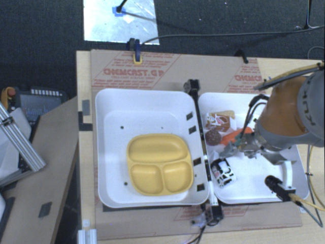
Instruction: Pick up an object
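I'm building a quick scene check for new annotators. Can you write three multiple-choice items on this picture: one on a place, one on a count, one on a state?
1. Where does the yellow tray lie?
A. in the left bin
B. in the right bin
C. on the cardboard outside the bins

2. How many compartments does the tray have?
A. two
B. three
C. five

3. Where is the pincer now?
A. over the left bin
B. low over the right bin, beside the orange item
C. raised outside both bins

Answers:
1. A: the tray rests on the floor of the left bin.
2. B: one long compartment above two smaller ones.
3. B: it hangs inside the right bin, next to the orange item and above the black-and-white object.
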You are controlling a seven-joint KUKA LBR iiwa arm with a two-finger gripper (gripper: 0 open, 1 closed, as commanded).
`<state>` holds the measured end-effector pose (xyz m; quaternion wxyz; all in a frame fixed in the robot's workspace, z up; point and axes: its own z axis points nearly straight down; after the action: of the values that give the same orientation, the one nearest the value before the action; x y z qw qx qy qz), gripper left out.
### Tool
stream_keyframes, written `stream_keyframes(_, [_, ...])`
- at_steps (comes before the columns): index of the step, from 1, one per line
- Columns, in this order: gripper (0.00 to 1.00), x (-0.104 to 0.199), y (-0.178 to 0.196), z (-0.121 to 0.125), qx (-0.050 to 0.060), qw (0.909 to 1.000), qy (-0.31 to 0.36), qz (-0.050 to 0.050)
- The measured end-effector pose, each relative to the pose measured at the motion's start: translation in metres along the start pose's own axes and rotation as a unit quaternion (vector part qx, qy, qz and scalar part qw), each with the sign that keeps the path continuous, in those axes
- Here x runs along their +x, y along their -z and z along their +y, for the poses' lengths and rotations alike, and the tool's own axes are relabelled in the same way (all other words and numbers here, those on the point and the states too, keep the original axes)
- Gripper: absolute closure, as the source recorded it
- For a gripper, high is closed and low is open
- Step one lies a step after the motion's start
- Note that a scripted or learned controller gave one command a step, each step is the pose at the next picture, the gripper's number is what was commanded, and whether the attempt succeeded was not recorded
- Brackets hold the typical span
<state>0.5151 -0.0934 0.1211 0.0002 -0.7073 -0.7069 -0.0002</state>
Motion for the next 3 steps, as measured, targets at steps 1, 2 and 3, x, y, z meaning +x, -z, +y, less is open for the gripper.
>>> stream_keyframes(1, [1.00, 0.000, 0.014, 0.002, -0.003, 1.0000, 0.001, 0.000])
stream_keyframes(2, [1.00, -0.011, 0.071, 0.003, -0.003, 1.0000, 0.001, -0.001])
stream_keyframes(3, [1.00, -0.010, 0.117, -0.003, -0.004, 1.0000, 0.002, -0.001])
